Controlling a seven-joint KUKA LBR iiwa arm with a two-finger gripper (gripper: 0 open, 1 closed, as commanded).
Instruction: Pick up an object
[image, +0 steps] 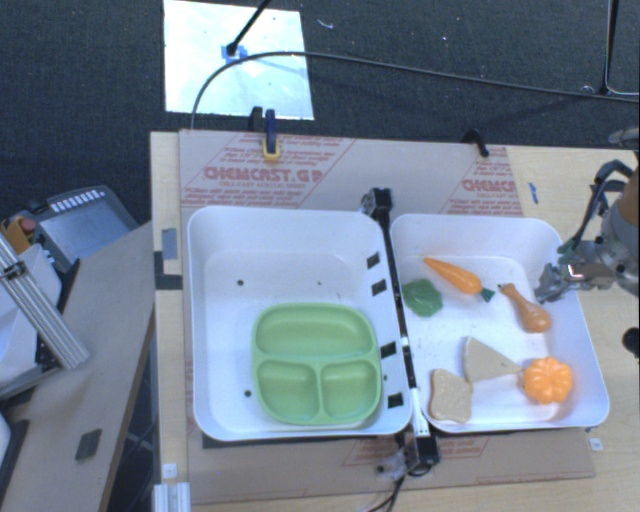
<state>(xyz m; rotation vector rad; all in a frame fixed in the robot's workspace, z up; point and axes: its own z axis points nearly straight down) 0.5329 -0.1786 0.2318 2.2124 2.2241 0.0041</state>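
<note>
The right bin (470, 232) holds an orange carrot (454, 275), a green leafy piece (422, 297), a tan chicken drumstick (526, 308), a pale cheese wedge (486, 359), a bread slice (450, 396) and an orange pumpkin (547, 380). My gripper (556, 282) hangs at the right rim of that bin, just right of the drumstick and above it. Its tips are small and dark, and nothing shows between them.
The left bin (250, 240) carries a green divided plate (316, 362). A black clip strip (392, 300) runs along the seam between the bins. A cardboard sheet (340, 165) lies under both bins. A grey pendant (85, 225) sits on the side table at left.
</note>
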